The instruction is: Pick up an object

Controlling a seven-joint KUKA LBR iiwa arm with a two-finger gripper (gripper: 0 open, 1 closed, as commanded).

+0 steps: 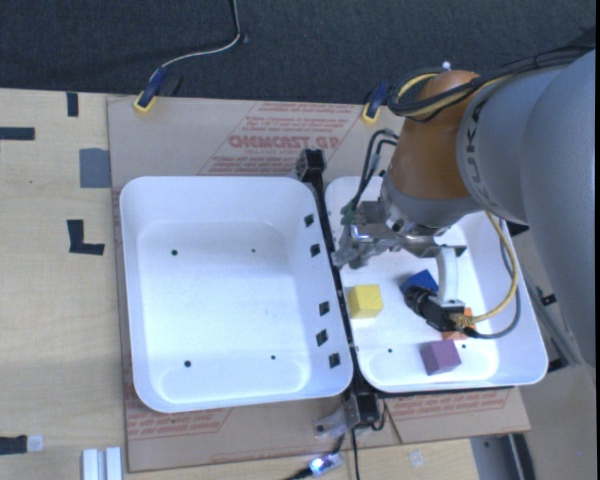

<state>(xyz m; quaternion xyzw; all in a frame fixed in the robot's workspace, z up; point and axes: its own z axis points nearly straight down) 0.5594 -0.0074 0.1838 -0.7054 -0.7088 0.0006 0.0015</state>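
Note:
The right bin [520,363] holds a yellow block [365,301] near its left wall, a purple block [440,357] toward the front, and a blue object [417,284] partly under a black cable fitting. My gripper [355,246] hangs at the end of the arm's orange band, just above and behind the yellow block, close to the divider between the bins. No object shows between its fingers.
The left bin [140,203] lies beside the right one on a cardboard sheet [270,143]. A black clip strip [325,268] runs along the shared rim. The grey arm [540,138] covers the back right of the right bin. Yellow clamps hold the cardboard's far edge.

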